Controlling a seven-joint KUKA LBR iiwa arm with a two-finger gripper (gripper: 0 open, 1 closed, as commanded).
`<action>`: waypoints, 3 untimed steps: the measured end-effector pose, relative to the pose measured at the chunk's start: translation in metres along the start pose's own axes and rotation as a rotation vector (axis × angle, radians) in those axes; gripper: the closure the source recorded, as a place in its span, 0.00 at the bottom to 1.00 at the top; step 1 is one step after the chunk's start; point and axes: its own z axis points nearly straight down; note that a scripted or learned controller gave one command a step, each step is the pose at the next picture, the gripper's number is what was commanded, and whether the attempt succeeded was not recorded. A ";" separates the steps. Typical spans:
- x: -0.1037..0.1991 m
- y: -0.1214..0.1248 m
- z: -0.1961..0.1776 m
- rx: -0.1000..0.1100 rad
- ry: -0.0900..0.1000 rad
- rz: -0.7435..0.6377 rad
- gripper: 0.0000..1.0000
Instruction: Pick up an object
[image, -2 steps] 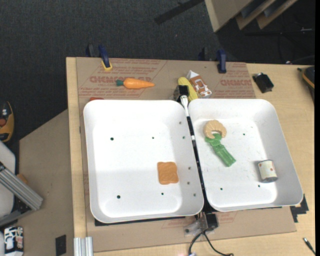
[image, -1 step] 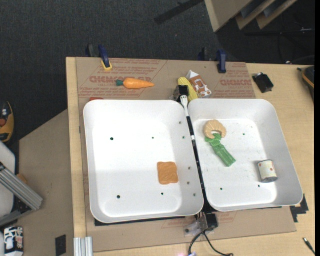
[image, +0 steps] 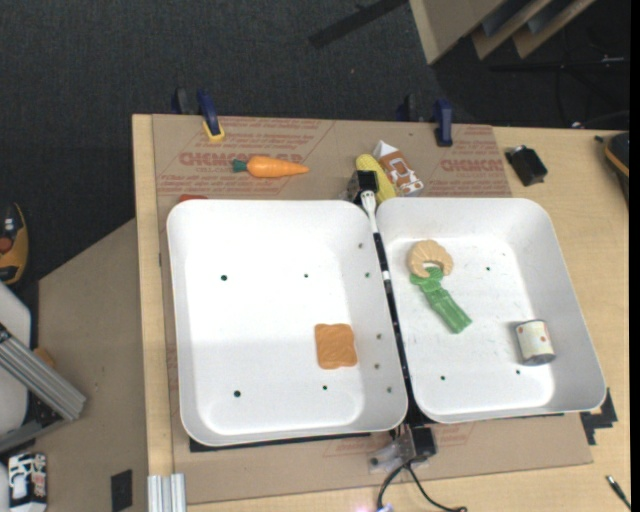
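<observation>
White shallow left bin (image: 200, 300): orange square flat piece (image: 335, 346) lies in its near part, toward divider side. White shallow right bin (image: 560, 290): tan round piece (image: 430, 258) touches green stubby handle-shaped piece (image: 445, 306); small pale cylinder (image: 534, 341) lies on side, apart from them, toward arm's side. Brown cardboard sheet (image: 300, 140) beyond bins: orange toy carrot (image: 270, 168), yellow item (image: 370, 170) beside brown-white packet (image: 400, 172). Gripper state and hold: cannot tell, so places given by bins.
</observation>
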 end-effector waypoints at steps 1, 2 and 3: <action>0.000 0.001 -0.011 -0.004 -0.003 -0.001 1.00; 0.000 0.001 -0.022 -0.008 -0.005 -0.001 1.00; -0.001 0.002 -0.033 -0.013 -0.008 -0.002 1.00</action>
